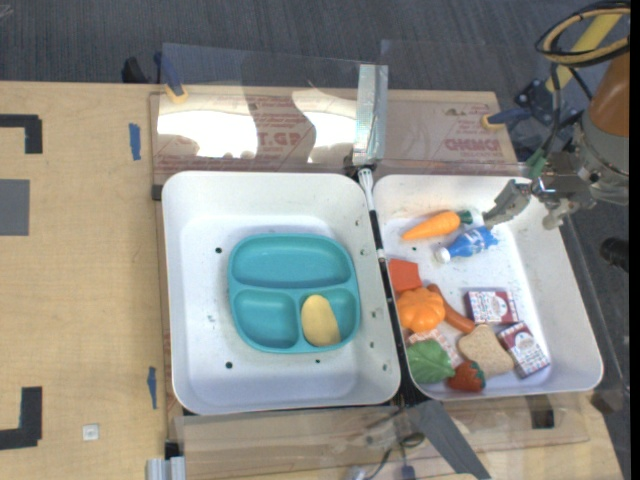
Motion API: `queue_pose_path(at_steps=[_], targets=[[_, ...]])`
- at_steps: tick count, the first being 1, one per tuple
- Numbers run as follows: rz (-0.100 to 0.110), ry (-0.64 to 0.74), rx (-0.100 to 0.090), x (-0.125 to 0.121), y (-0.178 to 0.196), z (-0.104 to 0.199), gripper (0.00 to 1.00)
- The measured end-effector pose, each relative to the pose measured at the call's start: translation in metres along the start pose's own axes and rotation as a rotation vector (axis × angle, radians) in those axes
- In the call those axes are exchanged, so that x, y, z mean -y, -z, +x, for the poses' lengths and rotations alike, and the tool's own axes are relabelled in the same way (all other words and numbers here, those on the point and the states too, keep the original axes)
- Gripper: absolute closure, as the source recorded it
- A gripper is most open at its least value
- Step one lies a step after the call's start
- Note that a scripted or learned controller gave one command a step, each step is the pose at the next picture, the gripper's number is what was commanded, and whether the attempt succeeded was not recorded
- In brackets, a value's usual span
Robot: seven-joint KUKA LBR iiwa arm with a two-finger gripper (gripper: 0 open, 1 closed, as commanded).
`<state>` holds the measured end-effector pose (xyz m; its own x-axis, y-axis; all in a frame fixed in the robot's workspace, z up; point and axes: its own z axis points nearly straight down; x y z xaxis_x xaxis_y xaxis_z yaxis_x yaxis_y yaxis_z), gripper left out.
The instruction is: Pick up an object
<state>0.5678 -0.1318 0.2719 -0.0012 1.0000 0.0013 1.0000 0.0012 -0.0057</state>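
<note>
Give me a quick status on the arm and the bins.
Gripper above right bin's far edge, holding nothing visible. Carrot and blue bottle nearest it. Yellow potato sits in teal tray, left bin.

This is a robotics lab or test bench, not a home. Two shallow white plastic bins (190, 298) sit side by side on a plain plywood benchtop (70, 268) marked with black tape corners (25, 133) at nine o'clock and blue tape strips (134, 140). A clear acrylic shield (270, 108) stands at twelve o'clock. Yellow cabling (585, 28) loops at two o'clock above grey carpet (300, 8). The bins hold toy food, including a plastic orange carrot (432, 226).
</note>
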Motion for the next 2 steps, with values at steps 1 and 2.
queue_pose_path(at_steps=[1,2], targets=[[0.004,0.11,0.0,-0.069,-0.076,0.027,0.0],[-0.021,0.151,0.006,-0.102,-0.168,0.008,0.0]])
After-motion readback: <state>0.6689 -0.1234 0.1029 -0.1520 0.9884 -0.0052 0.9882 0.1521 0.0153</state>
